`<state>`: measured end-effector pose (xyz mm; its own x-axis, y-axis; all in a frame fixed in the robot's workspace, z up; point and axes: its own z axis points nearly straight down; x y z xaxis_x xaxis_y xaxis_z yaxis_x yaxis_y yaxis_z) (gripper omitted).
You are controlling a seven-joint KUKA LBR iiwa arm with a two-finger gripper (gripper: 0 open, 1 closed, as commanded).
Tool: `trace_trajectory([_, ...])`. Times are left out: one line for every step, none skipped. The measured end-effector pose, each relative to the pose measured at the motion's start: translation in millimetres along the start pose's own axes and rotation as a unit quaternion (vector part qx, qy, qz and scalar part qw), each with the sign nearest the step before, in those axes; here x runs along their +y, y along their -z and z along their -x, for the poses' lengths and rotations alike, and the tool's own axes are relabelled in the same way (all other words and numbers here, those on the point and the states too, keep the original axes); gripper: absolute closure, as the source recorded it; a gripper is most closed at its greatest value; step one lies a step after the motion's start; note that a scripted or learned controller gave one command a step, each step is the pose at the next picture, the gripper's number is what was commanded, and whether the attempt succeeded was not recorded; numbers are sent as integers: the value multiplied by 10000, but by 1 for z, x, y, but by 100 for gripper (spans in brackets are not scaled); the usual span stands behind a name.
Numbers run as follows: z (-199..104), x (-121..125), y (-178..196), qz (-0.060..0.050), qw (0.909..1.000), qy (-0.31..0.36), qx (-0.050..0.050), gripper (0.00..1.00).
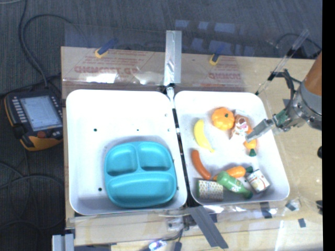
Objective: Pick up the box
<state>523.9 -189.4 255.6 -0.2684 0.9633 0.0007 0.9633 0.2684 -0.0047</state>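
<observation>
So looking down from the camera view, your arm point(309, 101) comes in from the right and the hand point(255, 133) is poking over the right bin point(272, 156), sitting right by the small carton thing and a bit of orange near the rim. Can't tell if it's open or closed from here, it's just a grey sliver. The box point(210, 190), I'd say, is that patterned grey one lying at the front edge of the right bin, just beside the green bottle point(233, 184) and below the carrot point(201, 164). So you're well apart from it; to me this is the approach step, nothing grabbed yet. Next move needs you to swing toward the front-left corner of that bin and come down on the box without clipping the bottle. Left bin just has the blue tray point(140, 174).
</observation>
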Motion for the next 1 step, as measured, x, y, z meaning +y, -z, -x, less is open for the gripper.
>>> trace_trajectory([8, -33, 38, 10, 9975, 708, -10, 0])
